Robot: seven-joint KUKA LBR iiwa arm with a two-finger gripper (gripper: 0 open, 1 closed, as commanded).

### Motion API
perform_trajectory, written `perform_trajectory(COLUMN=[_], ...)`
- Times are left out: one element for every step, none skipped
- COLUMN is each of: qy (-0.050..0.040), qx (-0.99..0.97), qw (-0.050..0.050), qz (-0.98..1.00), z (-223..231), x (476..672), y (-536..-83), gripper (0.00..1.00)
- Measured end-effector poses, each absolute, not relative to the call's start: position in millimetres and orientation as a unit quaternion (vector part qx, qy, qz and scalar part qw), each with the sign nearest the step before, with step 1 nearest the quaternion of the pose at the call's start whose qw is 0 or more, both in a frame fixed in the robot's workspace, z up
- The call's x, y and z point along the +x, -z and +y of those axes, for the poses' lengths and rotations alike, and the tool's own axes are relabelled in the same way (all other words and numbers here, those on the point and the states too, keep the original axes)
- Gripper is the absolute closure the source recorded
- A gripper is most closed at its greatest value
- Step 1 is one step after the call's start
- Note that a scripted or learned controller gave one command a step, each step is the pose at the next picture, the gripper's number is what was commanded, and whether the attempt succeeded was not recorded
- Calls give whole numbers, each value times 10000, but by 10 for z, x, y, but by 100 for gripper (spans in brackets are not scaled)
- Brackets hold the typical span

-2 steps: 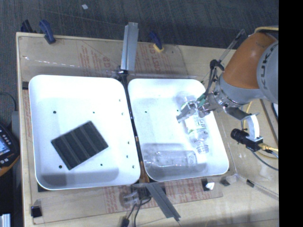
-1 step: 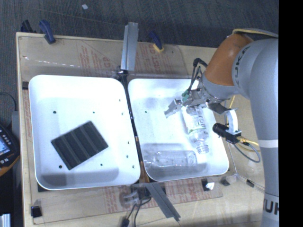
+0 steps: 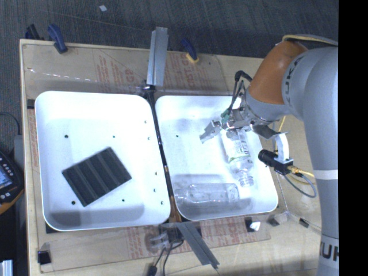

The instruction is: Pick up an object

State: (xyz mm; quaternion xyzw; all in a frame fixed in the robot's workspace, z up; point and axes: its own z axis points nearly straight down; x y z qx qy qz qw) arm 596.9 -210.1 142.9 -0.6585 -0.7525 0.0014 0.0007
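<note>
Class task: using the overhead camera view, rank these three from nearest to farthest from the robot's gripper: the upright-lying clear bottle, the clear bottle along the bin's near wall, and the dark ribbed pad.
1. Clear bottle, right bin, just below the gripper.
2. Second clear bottle, right bin, front wall.
3. Dark ribbed pad, left bin.

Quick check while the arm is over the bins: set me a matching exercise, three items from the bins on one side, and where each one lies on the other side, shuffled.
Items:
1. flat black ribbed rectangular panel
2. clear plastic bottle with a white label
3. clear plastic bottle with no label

Places:
A. right bin, along its near edge, lying on its side
B. left bin, near its middle, lying flat
C. right bin, just below the tool

Pairs: 1-B, 2-C, 3-A
</note>
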Motion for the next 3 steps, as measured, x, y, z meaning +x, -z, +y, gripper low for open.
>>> perform_trajectory(qy=[-14, -14, -14], qx=[-6586, -6586, -6586], qw=[7, 7, 7], qz=[-7525, -7525, -7525], z=[-2101, -2101, -2101], x=[5969, 5969, 5969], y=[-1429, -1429, -1429], gripper=[0, 0, 0])
